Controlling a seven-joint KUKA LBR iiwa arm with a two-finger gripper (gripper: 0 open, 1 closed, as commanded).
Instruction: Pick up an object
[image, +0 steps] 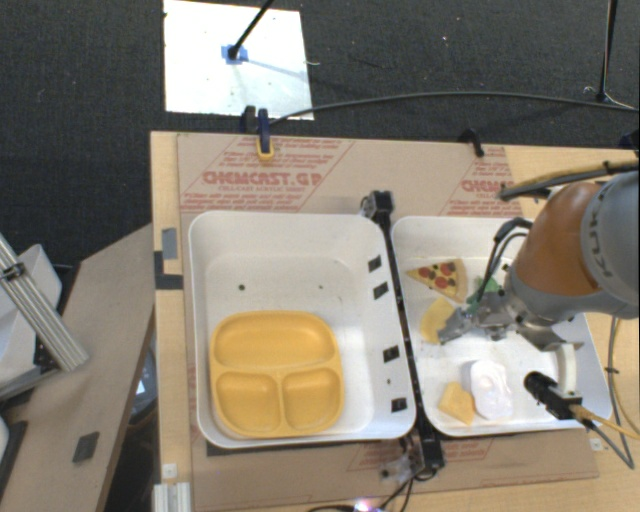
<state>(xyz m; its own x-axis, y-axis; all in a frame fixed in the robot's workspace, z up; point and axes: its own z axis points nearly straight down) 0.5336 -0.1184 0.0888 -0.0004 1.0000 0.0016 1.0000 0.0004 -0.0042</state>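
In the right bin (590, 300) lie a toy pizza slice (440, 276) near the far left side, a pale yellow round piece (433, 320) below it, a white rounded object (489, 388) and a yellow cheese wedge (457, 403) at the front. My gripper (455, 328) reaches in from the right and sits low over the right edge of the pale yellow piece. Nothing can be seen held in it. The arm's orange band (550, 250) and grey wrist cover the middle and right of this bin.
The left bin (290, 250) holds a yellow divided tray (278, 372) at its front. A black divider with clips (392, 310) runs between the two bins. A blue and yellow clamp (263, 135) stands at the bench's back edge.
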